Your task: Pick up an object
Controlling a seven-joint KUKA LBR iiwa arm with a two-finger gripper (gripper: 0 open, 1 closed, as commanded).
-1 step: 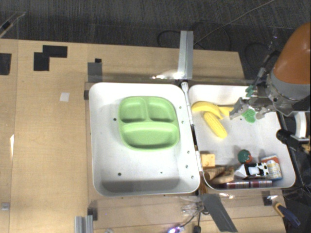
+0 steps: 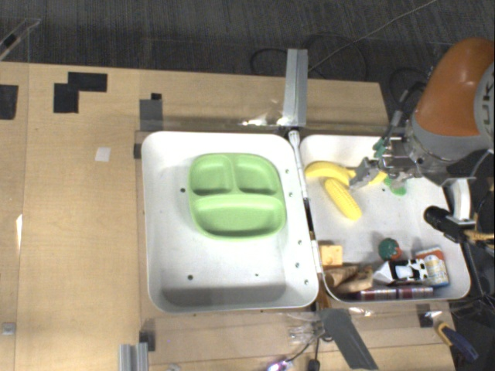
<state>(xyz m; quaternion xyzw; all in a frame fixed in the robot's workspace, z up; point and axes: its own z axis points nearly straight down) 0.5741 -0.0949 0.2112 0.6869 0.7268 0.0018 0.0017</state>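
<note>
Yellow corn cob, just below-left of the pincer, looks light, stiff and ridged; grasp across its middle. Beyond, the smooth banana lies just left. Pincer state: cannot tell.

Pale wooden bench meets dark grey carpet beyond.

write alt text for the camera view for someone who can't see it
A grey and orange robot arm reaches into the right white bin, its tool beside a banana and corn cob. The left bin holds a green divided tray.
</note>
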